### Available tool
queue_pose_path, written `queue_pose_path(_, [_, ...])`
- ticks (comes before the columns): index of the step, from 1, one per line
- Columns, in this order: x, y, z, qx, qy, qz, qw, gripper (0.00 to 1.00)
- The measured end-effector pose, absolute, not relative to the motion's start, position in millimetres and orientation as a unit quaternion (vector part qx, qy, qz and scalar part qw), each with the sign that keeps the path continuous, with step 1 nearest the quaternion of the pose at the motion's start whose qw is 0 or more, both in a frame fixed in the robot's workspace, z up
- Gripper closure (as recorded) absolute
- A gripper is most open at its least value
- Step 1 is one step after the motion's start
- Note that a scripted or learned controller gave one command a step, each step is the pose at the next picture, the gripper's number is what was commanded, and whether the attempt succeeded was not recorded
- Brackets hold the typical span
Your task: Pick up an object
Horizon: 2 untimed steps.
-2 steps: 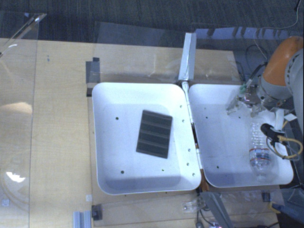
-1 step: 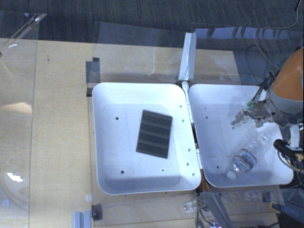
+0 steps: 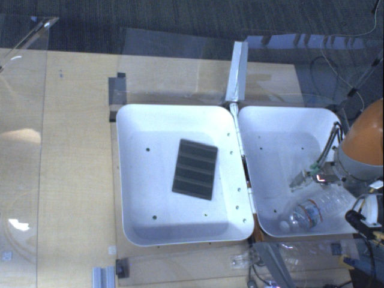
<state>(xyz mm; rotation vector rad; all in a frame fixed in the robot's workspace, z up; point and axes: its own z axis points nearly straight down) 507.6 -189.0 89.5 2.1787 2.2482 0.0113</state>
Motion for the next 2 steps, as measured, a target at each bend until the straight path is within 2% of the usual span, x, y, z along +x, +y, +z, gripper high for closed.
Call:
queue_pose_path(1, [492.3,-157.6,90.3,0.651,0.759,0.0041,0.009,0.0])
queue_pose_path(2, [500.8,-157.8,90.6,0.554,0.832,0.0032,0.01,0.0])
